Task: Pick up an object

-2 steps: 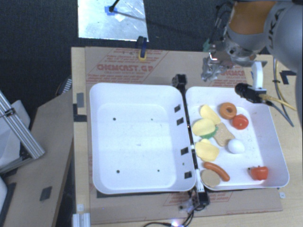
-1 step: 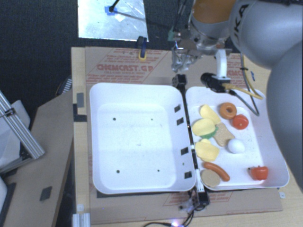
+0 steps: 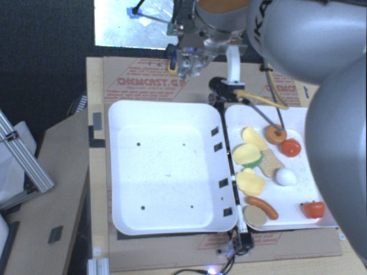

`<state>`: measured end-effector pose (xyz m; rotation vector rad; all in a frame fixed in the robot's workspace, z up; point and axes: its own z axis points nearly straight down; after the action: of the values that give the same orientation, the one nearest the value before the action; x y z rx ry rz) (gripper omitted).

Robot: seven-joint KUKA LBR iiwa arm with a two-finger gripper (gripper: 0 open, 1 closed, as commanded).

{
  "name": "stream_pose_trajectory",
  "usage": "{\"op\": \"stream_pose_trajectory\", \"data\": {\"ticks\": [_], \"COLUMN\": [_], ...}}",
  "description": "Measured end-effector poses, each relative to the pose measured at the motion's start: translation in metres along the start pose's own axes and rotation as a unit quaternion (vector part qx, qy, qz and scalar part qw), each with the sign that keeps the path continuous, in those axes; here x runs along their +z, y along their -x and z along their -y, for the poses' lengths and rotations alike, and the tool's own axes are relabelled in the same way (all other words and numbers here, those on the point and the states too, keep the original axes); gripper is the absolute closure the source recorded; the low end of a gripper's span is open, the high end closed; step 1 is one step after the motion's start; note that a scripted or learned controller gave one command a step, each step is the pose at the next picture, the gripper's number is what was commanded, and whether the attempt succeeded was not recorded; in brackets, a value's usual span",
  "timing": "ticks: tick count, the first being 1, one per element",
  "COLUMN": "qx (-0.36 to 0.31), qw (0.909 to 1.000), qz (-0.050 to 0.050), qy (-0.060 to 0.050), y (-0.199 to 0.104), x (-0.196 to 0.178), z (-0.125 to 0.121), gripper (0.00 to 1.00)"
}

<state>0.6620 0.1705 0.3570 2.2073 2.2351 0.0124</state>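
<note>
My arm (image 3: 321, 56) covers the right bin's (image 3: 298, 116) far-right side and runs off the top and right edges. Pincer (image 3: 189, 59) is blurred; I can't read its fingers. Red item (image 3: 313, 209) at the arm's edge: can't identify it.

Cardboard sheet (image 3: 143, 79) under white bins (image 3: 166, 159).

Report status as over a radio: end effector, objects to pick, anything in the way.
End effector high above the bench, beyond the bins. Nothing seen in its grip. Toy food clustered in right bin: donut, tomato, egg, sausage. No obstruction seen.
</note>
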Motion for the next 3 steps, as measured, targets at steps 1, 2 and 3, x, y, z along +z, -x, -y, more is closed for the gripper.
{"op": "stream_pose_trajectory", "data": {"ticks": [1, 2, 3], "qx": [0.001, 0.002, -0.001], "qw": [1.0, 1.0, 1.0], "qz": [0.0, 0.002, 0.002], "qy": [0.0, 0.0, 0.001], "y": [-0.067, -0.063, -0.063], "x": [-0.034, -0.043, -0.054], "z": [-0.007, -0.008, -0.008], "gripper": [1.0, 1.0, 1.0]}}
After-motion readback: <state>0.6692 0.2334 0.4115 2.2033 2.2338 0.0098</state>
